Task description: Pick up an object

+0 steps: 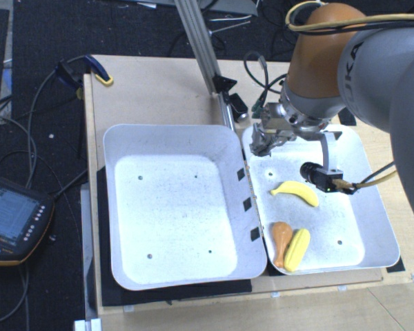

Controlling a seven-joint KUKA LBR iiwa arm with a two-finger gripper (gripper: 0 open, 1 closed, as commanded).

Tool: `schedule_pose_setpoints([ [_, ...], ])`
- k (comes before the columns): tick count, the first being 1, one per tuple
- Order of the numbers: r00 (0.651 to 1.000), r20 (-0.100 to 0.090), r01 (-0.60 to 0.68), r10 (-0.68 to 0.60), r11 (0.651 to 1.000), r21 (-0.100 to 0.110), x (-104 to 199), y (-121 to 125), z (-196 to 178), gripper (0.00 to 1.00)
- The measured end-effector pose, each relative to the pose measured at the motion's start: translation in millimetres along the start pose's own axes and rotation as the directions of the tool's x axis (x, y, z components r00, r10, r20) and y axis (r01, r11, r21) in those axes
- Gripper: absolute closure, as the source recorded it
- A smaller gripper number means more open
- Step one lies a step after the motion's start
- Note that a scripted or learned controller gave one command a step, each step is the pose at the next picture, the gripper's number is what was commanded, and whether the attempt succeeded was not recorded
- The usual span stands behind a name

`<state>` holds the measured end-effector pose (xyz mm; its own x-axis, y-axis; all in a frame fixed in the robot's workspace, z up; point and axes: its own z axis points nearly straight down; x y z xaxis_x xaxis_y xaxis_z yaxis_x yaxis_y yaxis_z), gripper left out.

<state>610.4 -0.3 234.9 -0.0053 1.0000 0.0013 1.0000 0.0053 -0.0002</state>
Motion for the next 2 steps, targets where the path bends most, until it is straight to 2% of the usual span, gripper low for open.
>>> schedule_pose_setpoints([
  [2, 1.000, 0.000, -0.001, 0.001, 1.000, 0.000, 93.0, -57.7, -8.6, 1.00],
])
